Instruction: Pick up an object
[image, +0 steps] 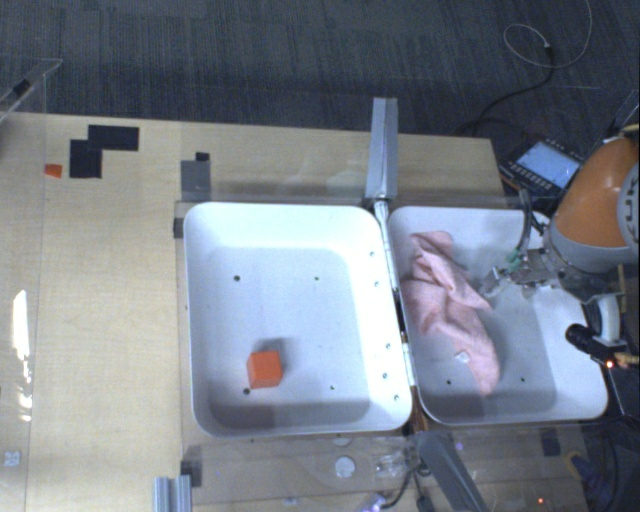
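A crumpled pink cloth (452, 308) lies in the right bin (560, 395), running from its far left corner down toward the near middle. A small orange cube (265, 369) rests in the left bin (300, 245), near its front left corner. My gripper (507, 272) hangs over the right bin, just right of the cloth's upper half and close to its edge. Nothing can be seen held in it. The arm's orange band (598, 200) and grey wrist sit above the bin's right side.
A metal divider post (382, 150) stands behind the seam between the bins. Cables and a small screen device (545, 165) lie beyond the right bin. Black markers (98, 148) sit on the bench at far left.
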